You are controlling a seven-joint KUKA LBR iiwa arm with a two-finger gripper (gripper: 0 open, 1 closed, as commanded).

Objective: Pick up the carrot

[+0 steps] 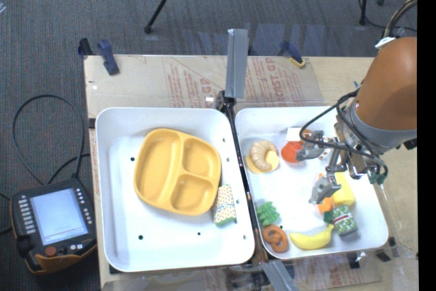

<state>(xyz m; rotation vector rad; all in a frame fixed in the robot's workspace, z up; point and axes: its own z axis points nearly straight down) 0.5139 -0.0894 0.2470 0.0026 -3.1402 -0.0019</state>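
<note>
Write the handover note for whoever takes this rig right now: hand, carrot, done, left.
Hand: low in the right bin, right beside the carrot; grip state can't be read from here.
Carrot: small orange piece at the bin's right side, wedged between the yellow block and the green can, banana just below it.
Done: arm has reached the carrot's spot.
Left: grasp not confirmed; carrot not yet lifted. Watch the crowding neighbours.

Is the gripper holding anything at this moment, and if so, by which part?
It cannot be told. The gripper sits low in the right bin, right beside the carrot and the yellow block, but no item is visibly between it.
</note>
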